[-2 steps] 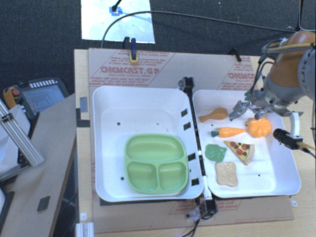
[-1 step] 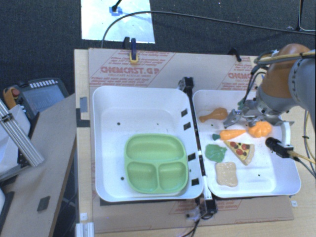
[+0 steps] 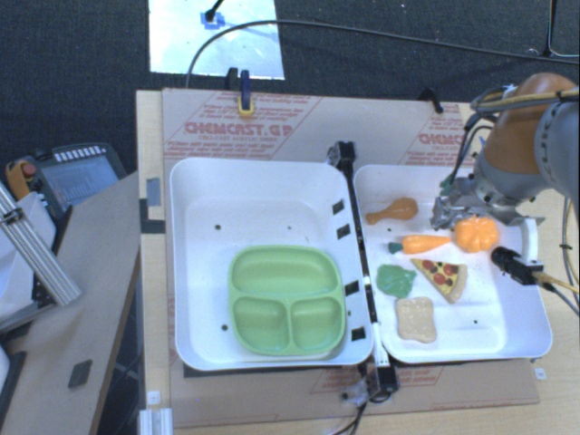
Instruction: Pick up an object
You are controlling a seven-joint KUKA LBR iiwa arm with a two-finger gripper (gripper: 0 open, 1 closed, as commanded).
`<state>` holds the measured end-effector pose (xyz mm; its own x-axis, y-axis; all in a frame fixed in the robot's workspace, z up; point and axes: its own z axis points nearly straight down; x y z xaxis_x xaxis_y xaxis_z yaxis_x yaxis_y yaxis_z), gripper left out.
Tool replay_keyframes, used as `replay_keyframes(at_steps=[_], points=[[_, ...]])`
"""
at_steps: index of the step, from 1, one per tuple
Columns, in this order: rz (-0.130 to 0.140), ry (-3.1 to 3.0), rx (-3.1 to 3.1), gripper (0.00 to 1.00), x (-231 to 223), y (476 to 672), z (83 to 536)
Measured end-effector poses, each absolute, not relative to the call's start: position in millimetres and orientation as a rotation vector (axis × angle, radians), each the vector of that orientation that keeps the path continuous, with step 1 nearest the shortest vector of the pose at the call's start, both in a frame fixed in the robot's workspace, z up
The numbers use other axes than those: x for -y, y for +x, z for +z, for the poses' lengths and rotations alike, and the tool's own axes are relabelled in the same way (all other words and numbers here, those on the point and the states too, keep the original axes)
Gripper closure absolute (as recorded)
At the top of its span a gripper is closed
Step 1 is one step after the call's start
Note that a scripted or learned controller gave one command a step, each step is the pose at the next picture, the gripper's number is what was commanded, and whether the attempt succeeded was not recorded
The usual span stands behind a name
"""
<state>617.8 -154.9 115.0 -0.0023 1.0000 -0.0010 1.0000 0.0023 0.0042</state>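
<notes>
The right bin (image 3: 521, 329) holds several toy foods: a tan drumstick (image 3: 394, 211), an orange carrot (image 3: 424, 243), a round orange fruit (image 3: 476, 234), a pizza slice (image 3: 442, 277), a green leaf (image 3: 395, 280) and a slice of toast (image 3: 416, 320). My gripper (image 3: 447, 212) is low in the back of that bin. It sits just above the carrot's right end, between the drumstick and the orange fruit. I see nothing held in it.
The left bin (image 3: 208, 243) holds a green divided plate (image 3: 285, 299) at its front. A black divider with clips (image 3: 353, 243) runs between the two bins. A cardboard sheet (image 3: 272, 125) lies under the bins.
</notes>
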Motion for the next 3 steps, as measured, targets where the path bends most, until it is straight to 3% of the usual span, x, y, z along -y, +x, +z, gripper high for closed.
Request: replay_keyframes(at_steps=[1, 2, 3], points=[[0.005, 2.216, -2.219, 1.00, 155, 611.6, 176], [0.006, 2.211, -2.224, 1.00, 146, 618.0, 228], [0.005, 2.212, -2.225, 1.00, 146, 619.2, 259]])
